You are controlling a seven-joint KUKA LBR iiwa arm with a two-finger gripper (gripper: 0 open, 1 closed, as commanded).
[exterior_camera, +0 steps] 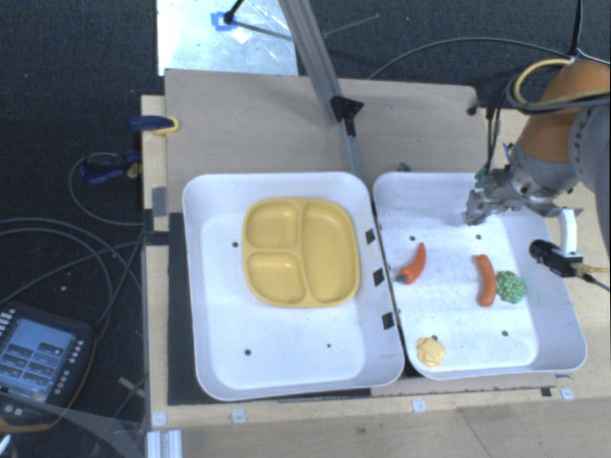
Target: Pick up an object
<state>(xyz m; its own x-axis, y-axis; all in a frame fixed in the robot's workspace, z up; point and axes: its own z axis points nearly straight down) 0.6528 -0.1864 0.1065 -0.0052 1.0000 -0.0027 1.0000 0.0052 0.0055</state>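
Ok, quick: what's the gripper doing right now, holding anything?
Gripper: over the back of the right bin; whether it is open or closed cannot be told, and nothing is visibly held.

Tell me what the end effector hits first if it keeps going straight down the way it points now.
Most likely bare floor of the right bin. The end effector points down at its upper part, with no item under it; the orange sausage and red pepper lie nearer the camera. Depth is uncertain.

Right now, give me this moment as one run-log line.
hand: over right bin, back edge | holding: nothing seen | right bin: chili, sausage, broccoli | left bin: yellow tray
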